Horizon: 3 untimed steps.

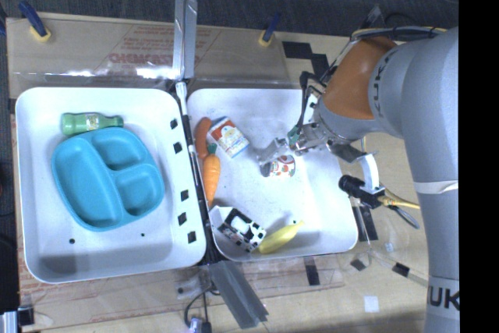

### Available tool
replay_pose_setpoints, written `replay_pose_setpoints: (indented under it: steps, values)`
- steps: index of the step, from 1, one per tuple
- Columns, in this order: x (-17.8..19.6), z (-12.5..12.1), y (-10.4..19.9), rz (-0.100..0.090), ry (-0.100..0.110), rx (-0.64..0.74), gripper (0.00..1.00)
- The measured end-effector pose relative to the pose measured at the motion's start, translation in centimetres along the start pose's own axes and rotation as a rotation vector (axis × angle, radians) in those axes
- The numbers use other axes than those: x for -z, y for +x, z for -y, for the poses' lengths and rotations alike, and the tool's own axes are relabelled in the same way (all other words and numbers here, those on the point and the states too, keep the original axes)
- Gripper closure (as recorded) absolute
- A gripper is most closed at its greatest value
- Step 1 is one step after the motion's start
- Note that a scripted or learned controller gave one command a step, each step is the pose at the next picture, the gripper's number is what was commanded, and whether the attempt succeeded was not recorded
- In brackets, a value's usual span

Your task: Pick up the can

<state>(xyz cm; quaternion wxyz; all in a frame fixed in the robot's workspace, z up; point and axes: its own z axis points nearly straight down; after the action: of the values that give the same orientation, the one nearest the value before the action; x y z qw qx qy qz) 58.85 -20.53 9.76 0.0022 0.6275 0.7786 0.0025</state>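
The grey arm [425, 168] with its orange band is seen reaching in from the right, over the right rim of the right bin [327, 242]. The bench [101, 43] is covered by the two white bins side by side, their inner edges meeting at a central divider. Much of the left bin [35, 246] is taken up by a blue divided plate [107, 177], with bare floor left along its lower and left edges; a green bottle [91, 122] is laid on its side just above the plate, near the top wall. In the right bin, a carrot [210, 175] is laid along the left wall, and a small carton [228, 136] is set just beside its upper end. A black-and-white object [242, 231] and a yellow banana [279, 238] are found close together by the lower edge. The can [283, 164], small and lying tilted, is placed near the middle of the right bin, with open white floor below it and to its left. The tool [290, 144] is held right at the can's upper side, apparently touching it; whether its fingers are spread or closed cannot be told, and the can is not seen between them.
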Motion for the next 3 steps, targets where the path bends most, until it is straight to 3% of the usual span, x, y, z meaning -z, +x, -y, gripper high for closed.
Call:
replay_pose_setpoints:
  steps: [1,2,3]
  values:
    - [0.0,-0.1,-0.3,0.003,-0.002,0.012,0.00]
    - [1.1,-0.2,-0.2,0.004,-0.003,0.017,1.00]
    - [-0.6,-6.5,1.3,-0.001,0.008,-0.032,1.00]
